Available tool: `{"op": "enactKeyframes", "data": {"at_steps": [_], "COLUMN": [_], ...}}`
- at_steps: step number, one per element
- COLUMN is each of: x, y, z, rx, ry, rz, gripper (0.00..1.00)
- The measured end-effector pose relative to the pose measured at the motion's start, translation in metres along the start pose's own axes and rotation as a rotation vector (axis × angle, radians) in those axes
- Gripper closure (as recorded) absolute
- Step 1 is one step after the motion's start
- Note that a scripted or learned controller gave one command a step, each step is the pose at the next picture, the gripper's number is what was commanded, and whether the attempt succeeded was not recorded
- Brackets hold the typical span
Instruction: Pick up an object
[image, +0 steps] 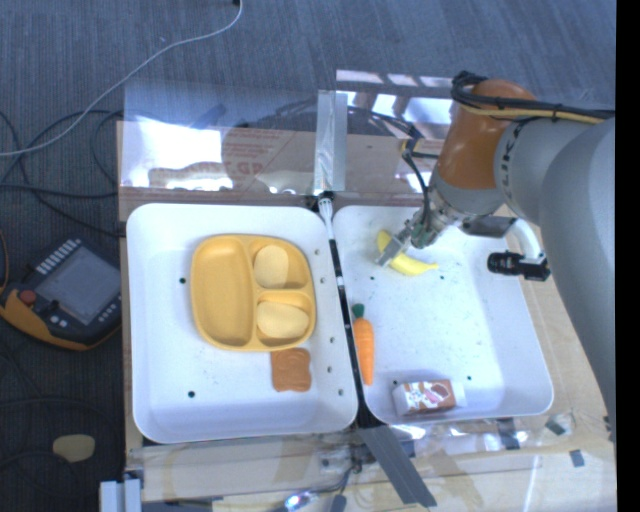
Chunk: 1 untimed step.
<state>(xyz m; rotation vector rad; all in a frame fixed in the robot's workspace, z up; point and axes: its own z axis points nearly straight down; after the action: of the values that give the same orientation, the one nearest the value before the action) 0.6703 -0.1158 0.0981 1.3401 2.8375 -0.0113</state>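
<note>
A yellow banana (412, 265) lies in the back left part of the right bin (500, 330). My gripper (400, 246) reaches down from the orange-banded wrist and sits right on top of the banana, hiding its middle. An orange carrot (364, 348) lies along the right bin's left wall. A small red and white carton (428, 396) rests near that bin's front edge.
The left bin (160, 330) holds a yellow divided tray (225, 295) with two pale round foods (281, 318) in its right compartments. A brown cracker (292, 370) lies in front of the tray. The grey arm covers the right bin's far right side.
</note>
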Motion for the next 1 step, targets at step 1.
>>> {"op": "enactKeyframes", "data": {"at_steps": [1], "x": [0.0418], "y": [0.0244], "z": [-0.0846], "rx": [-0.003], "ry": [0.006], "rz": [0.123], "gripper": [1.0]}}
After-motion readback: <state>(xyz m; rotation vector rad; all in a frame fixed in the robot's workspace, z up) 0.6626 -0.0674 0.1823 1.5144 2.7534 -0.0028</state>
